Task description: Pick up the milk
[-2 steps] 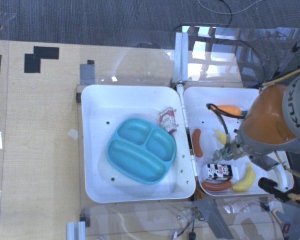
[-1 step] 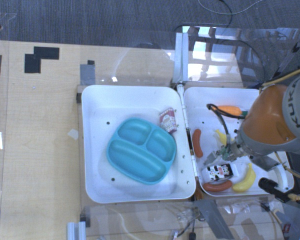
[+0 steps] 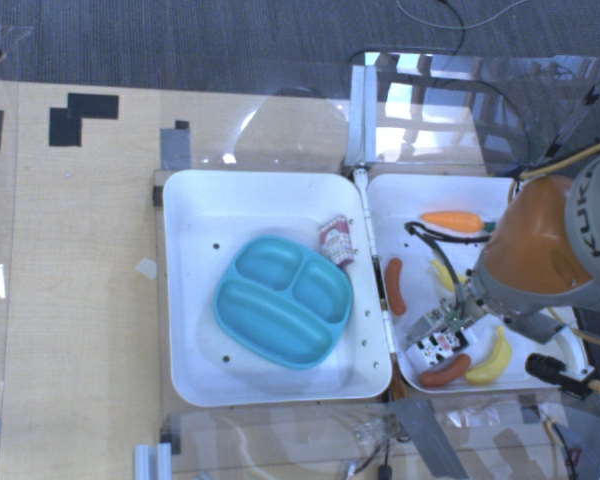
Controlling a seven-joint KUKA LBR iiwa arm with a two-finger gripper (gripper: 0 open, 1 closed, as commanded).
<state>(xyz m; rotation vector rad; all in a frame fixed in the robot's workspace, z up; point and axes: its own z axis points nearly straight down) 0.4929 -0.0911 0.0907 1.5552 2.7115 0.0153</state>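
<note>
So the table [image 3: 70,298] carries two white bins side by side. The left bin [image 3: 195,268] has a blue divided plate [image 3: 283,300] taking up most of its floor, which is probably why the milk [image 3: 336,240] is squeezed between the plate's rim and the wall next to the right bin [image 3: 405,193]. Meanwhile the arm [image 3: 540,238] is hunched over the right bin with its gripper [image 3: 442,338] low among a banana [image 3: 490,360], a carrot [image 3: 452,222] and two sausages [image 3: 393,285], so it looks well off target to me. Can't tell if the gripper is spread or closed. Reaching the milk means crossing the divider.
</note>
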